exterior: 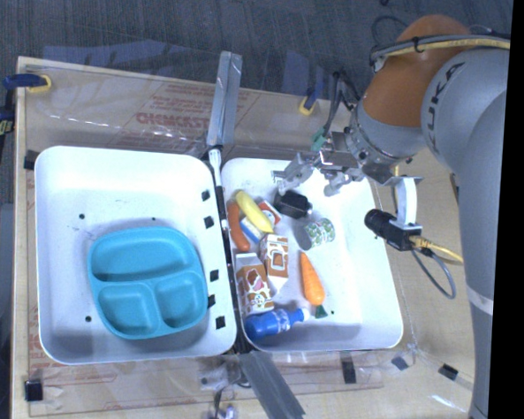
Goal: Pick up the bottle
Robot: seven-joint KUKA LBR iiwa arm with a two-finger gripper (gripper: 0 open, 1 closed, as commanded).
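Note:
The blue bottle (273, 323) lies on its side at the front left corner of the right bin (376, 300), its cap pointing right. My gripper (317, 177) hovers over the far end of that bin, well behind the bottle. Its fingers (293, 171) are spread open with nothing between them. A black object (293, 203) sits just below the gripper.
A banana (253, 211), an orange sausage-like piece (237, 229), two small cartons (277, 254) (255, 289), a carrot (312, 280) and a green-and-white item (319, 232) crowd the right bin between gripper and bottle. A blue divided tray (147, 281) lies in the left bin (59, 192).

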